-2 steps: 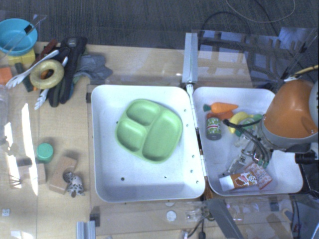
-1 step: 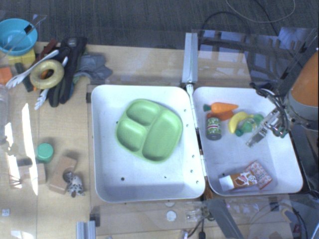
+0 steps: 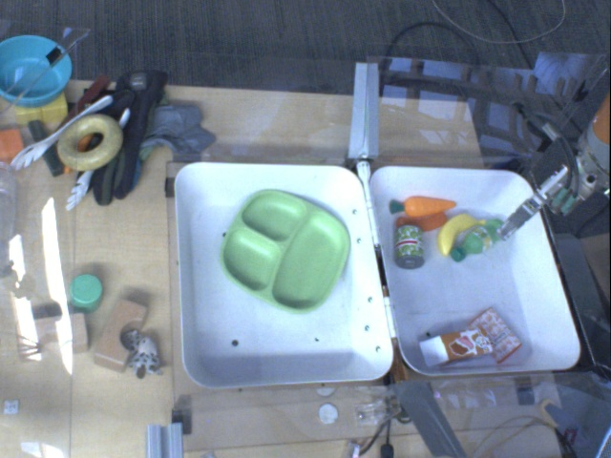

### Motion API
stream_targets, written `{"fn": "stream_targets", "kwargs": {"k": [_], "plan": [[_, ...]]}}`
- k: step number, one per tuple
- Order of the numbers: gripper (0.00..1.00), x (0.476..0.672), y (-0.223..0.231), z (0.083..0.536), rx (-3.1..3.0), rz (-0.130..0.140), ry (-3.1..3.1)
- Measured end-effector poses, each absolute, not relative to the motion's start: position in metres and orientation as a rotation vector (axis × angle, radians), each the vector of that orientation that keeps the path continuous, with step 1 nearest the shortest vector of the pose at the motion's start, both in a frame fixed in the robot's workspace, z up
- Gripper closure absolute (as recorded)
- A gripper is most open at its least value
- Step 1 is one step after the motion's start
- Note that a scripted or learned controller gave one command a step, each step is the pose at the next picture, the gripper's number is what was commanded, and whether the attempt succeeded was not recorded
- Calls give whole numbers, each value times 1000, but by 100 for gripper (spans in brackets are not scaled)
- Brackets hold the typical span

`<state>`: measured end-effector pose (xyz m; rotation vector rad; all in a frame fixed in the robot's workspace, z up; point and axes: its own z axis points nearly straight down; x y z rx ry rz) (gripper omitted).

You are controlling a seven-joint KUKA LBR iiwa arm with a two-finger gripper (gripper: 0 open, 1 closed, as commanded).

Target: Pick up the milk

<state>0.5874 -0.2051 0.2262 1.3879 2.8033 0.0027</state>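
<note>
The milk (image 3: 474, 339) is a small orange-brown carton with a white end. It lies on its side near the front edge of the right bin (image 3: 535, 294). My gripper (image 3: 513, 225) reaches in from the right at the bin's far right part, well behind the milk. Its tip is next to a green bottle (image 3: 474, 241) and a yellow banana (image 3: 454, 231). Nothing shows in its grasp.
An orange carrot (image 3: 428, 204) and a small can (image 3: 410, 243) lie in the right bin's far left part. The left bin (image 3: 205, 342) holds a green divided plate (image 3: 285, 249). Cups, toys and utensils sit on the bench at the left.
</note>
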Motion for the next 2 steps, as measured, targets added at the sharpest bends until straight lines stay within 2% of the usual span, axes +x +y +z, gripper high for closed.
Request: {"fn": "stream_targets", "kwargs": {"k": [1, 2], "plan": [[0, 522, -151, 130, 1488, 3, 2762], [0, 596, -203, 191, 1952, 4, 2450]]}}
